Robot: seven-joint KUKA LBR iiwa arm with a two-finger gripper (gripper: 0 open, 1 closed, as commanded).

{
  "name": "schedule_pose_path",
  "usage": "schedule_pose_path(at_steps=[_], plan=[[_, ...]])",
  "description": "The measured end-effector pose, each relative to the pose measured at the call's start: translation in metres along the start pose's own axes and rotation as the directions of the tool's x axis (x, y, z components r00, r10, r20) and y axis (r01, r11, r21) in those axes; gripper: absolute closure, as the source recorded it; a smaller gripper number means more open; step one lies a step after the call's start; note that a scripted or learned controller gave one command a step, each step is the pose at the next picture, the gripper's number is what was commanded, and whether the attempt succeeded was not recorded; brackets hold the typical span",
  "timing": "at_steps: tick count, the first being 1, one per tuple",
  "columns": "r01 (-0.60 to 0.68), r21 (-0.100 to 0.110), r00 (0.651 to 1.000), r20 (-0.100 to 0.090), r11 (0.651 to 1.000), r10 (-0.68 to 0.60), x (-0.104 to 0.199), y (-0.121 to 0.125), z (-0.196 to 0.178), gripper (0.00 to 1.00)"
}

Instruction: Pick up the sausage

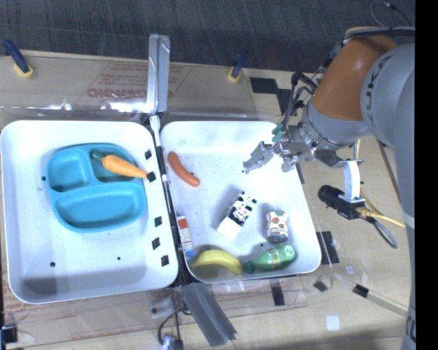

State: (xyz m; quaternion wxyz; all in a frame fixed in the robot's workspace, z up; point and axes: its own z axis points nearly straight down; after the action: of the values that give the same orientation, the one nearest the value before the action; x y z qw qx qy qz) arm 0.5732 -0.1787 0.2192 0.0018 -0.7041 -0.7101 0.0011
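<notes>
The sausage (182, 169) is a small red-orange link lying at the left side of the right bin (212, 133), close to the divider. My gripper (271, 157) hangs over the right bin's upper right part, well to the right of the sausage and apart from it. Its fingers (256, 157) are spread open with nothing between them.
The right bin also holds a black-and-white carton (236, 215), a small can (277, 225), a green bottle (271, 258) and a banana (215, 262) along its front. In the left bin (29, 217), a blue divided plate (96, 188) carries a carrot (123, 166).
</notes>
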Motion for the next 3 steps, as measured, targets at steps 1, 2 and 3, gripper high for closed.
schedule_pose_path(at_steps=[1, 2, 3], plan=[[0.079, -0.003, 0.997, 0.001, 0.997, -0.079, -0.024, -0.029, 0.127, 0.00], [0.214, -0.003, 0.977, 0.001, 0.977, -0.214, 0.040, 0.045, 0.077, 0.00], [0.370, -0.003, 0.929, 0.003, 0.929, -0.370, 0.078, 0.085, 0.127, 0.00]])
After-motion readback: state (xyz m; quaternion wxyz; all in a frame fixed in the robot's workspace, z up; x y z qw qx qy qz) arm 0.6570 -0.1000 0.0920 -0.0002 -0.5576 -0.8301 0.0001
